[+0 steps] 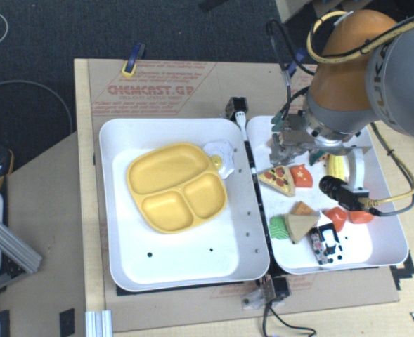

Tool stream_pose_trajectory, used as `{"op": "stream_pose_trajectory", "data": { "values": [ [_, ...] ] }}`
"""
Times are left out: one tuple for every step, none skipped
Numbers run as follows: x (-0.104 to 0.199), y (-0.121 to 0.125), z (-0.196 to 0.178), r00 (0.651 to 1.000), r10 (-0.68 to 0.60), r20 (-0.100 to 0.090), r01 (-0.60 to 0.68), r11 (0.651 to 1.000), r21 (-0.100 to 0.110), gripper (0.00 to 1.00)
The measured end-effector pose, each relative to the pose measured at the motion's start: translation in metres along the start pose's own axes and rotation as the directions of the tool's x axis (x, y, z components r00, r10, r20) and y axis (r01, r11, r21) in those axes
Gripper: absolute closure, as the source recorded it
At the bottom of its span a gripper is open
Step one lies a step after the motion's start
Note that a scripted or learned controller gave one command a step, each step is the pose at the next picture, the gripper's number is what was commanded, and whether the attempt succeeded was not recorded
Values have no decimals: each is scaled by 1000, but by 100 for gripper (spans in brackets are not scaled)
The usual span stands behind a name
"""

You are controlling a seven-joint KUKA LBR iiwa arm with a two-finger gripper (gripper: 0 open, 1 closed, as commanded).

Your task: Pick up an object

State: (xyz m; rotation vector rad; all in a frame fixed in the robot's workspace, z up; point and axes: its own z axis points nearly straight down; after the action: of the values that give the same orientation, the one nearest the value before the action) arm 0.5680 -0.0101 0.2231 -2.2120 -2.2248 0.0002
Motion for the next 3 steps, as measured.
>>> {"op": "stream_pose_trajectory", "data": {
  "values": [
    [-2, 18, 0, 1000, 4, 3, -4, 1000, -6, 100],
    [-5, 14, -11, 1000, 5, 3, -5, 1000, -7, 100],
    [-15, 6, -9, 1000, 7, 3, -7, 1000, -1, 100]
  ]
}}
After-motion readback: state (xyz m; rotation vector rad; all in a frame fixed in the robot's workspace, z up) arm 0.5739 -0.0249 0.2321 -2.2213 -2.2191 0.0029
